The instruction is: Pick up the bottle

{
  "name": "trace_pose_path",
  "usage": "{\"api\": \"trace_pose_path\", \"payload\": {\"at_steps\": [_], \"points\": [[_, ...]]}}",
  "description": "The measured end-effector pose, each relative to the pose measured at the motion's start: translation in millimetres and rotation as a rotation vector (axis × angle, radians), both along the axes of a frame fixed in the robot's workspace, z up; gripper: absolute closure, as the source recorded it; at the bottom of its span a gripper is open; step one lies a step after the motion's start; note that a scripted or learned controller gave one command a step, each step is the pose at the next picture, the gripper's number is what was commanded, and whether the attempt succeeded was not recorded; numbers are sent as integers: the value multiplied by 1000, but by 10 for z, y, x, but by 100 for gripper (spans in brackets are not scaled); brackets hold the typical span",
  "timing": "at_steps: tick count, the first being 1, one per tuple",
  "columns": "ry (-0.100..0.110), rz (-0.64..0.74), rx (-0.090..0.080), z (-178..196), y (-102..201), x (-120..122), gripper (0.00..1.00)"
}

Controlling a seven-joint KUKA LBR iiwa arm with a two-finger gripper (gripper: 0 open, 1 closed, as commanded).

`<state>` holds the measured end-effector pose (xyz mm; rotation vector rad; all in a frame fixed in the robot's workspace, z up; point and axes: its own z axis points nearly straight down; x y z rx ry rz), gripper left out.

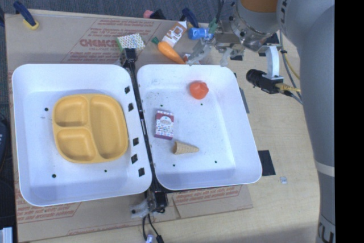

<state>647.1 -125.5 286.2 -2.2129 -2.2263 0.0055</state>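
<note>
The bottle (174,34) is small and white with an orange label. It lies on its side on the cardboard behind the right bin (239,122), outside both bins. My gripper (211,57) hangs over the far rim of the right bin, a little to the right of the bottle and nearer the camera. Its fingers (197,57) are spread open with nothing between them. It is not touching the bottle.
An orange carrot (169,52) and a blue object (197,33) lie close to the bottle. The right bin holds a red ball (198,89), a red box (164,124) and a cone (185,148). A yellow divided plate (90,127) sits in the left bin. A patterned packet (131,41) lies behind the bins.
</note>
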Motion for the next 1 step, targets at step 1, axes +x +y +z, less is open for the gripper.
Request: {"api": "trace_pose_path", "payload": {"at_steps": [1], "points": [[3,-206,1,-1663,-130,68,0]]}}
